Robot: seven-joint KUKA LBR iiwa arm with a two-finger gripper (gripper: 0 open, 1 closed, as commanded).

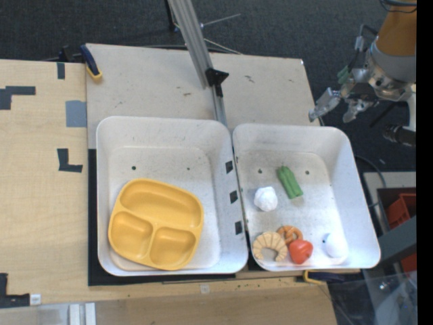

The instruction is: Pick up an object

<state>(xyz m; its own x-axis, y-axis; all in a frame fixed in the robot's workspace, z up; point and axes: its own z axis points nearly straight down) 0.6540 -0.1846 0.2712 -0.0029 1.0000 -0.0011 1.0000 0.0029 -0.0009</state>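
Observation:
My gripper [336,107] hangs above the far right corner of the right bin [352,156], its two fingers spread open with nothing between them. Inside that bin lie a green block [289,182], a white ball [266,198], a tan croissant [270,245], a small pretzel [289,233], a red tomato [300,251] and a white egg-like piece [333,245]. All of these rest on the bin floor, well in front of and below the gripper.
The left bin [111,137] holds a yellow divided plate [156,223]. A slanted metal pole [193,32] rises from the bench behind the bins' shared wall. A blue and yellow clamp [91,62] sits at the bench's far left corner.

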